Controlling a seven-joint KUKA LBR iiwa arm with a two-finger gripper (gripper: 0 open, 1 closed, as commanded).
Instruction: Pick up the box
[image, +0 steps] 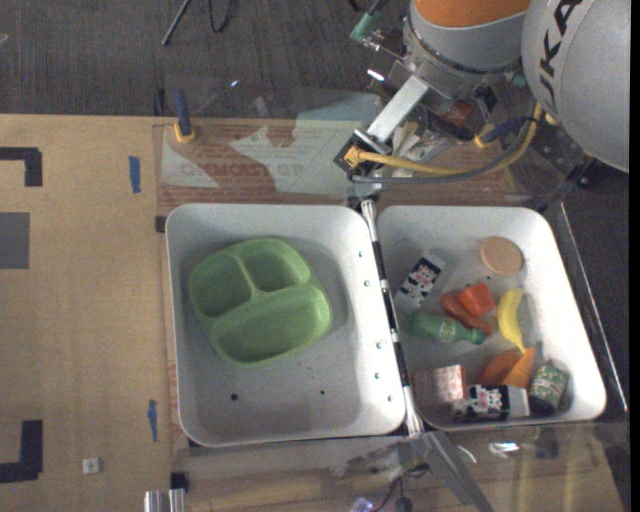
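Evidently parked clear for an unobstructed view, the end effector (440, 100) leaves the box (421, 277) well below it; its opening I cannot tell.

A tan bench (80, 330) carries black corner marks (25, 165) and strips of blue tape (134, 173). Dark grey carpet (90, 50) covers the floor beyond it.
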